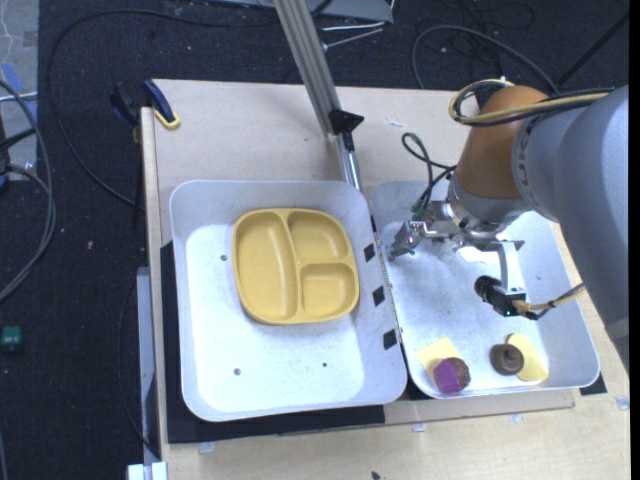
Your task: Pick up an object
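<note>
White right bin (560, 258) holds a purple object (451, 373) near the end effector (455, 230); its grip state is unclear.

Fixed above the bench (250, 118), looking down at a slant from the near edge toward the far one. Set far enough back to take in both white bins whole: left bin (200, 368) and right bin (570, 268) side by side, plus dark floor beyond the bench's far and left edges. Arm (560, 158) entering from the right.
</note>
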{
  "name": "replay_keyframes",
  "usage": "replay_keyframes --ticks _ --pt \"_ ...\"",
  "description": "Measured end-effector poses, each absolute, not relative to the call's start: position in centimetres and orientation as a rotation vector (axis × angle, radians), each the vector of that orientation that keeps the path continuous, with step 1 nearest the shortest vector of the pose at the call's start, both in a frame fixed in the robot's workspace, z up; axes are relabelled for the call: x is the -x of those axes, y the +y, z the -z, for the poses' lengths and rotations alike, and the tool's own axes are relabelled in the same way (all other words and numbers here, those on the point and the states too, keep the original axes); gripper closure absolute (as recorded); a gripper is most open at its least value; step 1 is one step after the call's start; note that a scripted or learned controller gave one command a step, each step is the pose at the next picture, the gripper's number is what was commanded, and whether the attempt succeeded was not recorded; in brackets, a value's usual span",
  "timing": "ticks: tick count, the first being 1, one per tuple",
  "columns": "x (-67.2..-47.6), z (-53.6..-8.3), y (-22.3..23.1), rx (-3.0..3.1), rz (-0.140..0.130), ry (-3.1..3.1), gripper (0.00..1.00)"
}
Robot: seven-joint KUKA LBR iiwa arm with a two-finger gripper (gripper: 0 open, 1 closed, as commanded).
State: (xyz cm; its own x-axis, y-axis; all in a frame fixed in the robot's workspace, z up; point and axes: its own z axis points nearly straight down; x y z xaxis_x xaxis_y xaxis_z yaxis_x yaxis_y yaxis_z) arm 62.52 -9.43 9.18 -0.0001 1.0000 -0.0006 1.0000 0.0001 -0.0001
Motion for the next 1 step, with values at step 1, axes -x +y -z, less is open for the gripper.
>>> replay_keyframes --ticks 1 --pt "-62.55 -10.28 -9.45 -2.221 -0.001 2.219 1.00"
